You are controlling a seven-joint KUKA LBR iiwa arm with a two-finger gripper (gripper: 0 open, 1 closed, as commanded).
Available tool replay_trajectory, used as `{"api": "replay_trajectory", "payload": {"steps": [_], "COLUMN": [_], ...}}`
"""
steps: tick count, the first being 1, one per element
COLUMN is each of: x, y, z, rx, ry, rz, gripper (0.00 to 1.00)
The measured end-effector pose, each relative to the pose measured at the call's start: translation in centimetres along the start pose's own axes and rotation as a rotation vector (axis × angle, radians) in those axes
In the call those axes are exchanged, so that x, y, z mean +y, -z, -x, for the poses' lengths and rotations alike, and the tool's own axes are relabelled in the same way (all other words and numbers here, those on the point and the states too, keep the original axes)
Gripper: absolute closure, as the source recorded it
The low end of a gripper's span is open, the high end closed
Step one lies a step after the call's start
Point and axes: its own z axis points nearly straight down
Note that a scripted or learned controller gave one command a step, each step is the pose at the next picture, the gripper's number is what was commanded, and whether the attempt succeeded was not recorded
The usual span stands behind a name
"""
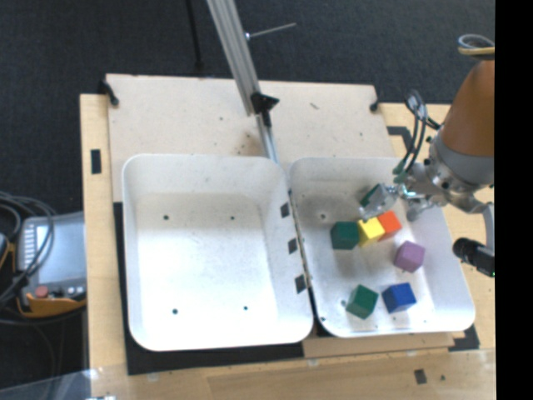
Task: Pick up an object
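**Operator:** Camera view check. Report claw position and candidate objects.

**Arm:** My claw (390,195) sits over the far part of the right bin (441,317), just beside the yellow block (371,229) and orange block (389,222), which touch each other. Whether the claw is apart or together I cannot tell; the tip is small and blurred against the bin floor. Nothing is visibly between its parts.

**Operator:** Other objects?

**Arm:** A dark green block (344,235) touches the yellow one on its left. A purple block (409,256) lies near the orange one, on its near side. A second green block (362,301) and a blue block (399,297) sit side by side by the near wall. The left bin (141,223) is beside them.

**Operator:** Handling estimate?

**Arm:** Judged as small, rigid, light cubes with flat faces; probably not fragile. Grip across two opposite flat faces. The purple block stands apart from the rest, so it offers the freest approach. The yellow, orange and dark green cluster leaves little side clearance.

**Operator:** Limits of the view?

**Arm:** My wrist is cut off at the right. Surface texture and exact tilt of the blocks are too small to read.
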Motion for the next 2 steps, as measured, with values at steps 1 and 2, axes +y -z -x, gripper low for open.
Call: {"api": "replay_trajectory", "payload": {"steps": [1,2], "x": [0.1,-0.8], "y": [0.2,-5.7], "z": [0.0,0.2], "rx": [-0.001,-0.002], "ry": [-0.002,-0.004], "rz": [0.005,-0.001], "gripper": [0.0,0.0]}}
